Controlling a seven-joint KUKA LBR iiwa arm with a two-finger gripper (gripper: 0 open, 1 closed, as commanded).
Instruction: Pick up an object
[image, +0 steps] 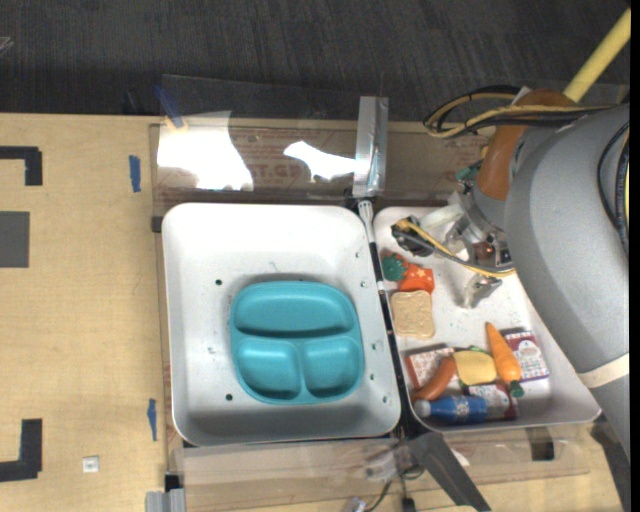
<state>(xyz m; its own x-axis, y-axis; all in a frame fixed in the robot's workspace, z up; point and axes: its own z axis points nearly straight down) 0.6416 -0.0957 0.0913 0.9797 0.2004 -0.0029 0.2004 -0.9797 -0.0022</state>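
Gripper (480, 290) is down in the right white bin (560, 405) over a bare patch, can't tell how it's set; nothing's lifted so far; the orange carrot (503, 353), beige bread slice (413, 312) and other toys lie nearby; teal divided tray (296, 340) sits in the left bin (190, 250).

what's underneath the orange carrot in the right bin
The orange carrot lies across a yellow block and a red-and-white printed packet, in the right white bin. The parts of each directly beneath it are covered, so nothing more can be told.
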